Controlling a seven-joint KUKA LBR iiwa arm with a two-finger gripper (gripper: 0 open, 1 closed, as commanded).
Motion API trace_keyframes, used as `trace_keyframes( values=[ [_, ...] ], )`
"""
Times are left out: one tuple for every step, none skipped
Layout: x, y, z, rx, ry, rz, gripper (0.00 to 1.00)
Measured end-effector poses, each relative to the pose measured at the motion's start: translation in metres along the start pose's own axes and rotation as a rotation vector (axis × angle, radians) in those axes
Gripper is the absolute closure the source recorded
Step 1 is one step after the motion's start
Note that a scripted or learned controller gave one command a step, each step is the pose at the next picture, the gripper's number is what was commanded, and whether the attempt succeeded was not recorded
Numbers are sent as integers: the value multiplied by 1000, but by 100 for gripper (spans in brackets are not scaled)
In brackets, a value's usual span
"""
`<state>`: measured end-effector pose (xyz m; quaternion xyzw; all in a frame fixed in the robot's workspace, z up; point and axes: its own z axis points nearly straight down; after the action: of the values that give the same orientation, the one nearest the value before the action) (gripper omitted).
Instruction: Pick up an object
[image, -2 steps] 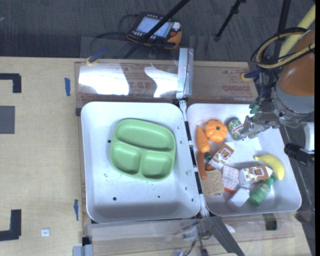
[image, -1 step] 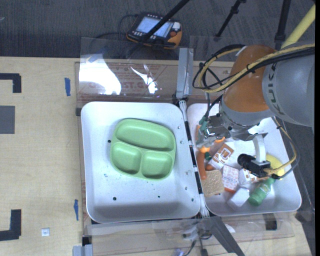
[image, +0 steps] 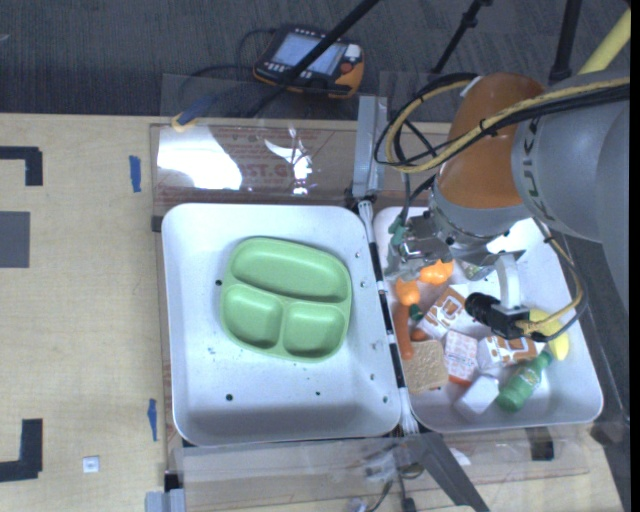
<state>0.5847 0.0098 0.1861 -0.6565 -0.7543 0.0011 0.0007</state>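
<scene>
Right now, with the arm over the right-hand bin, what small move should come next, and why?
Probably a short straight descent. The gripper hangs over the right bin's clutter, near the orange piece and small cartons, and nothing shows between it and them. The green tray lies alone in the left bin.

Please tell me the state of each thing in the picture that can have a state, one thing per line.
Green tray: upright, lying in the left bin, compartments without contents.
Green bottle: lying on its side in the right bin.
Cracker: lying flat.
Small cartons: lying jumbled, touching one another.
Arm: reaching low over the right bin.
Handheld screen: lit.
</scene>
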Motion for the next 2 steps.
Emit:
trace_keyframes(
  values=[
    [-55,-55,-157,0,-1,-111,100],
    [-55,-55,-157,0,-1,-111,0]
  ],
)
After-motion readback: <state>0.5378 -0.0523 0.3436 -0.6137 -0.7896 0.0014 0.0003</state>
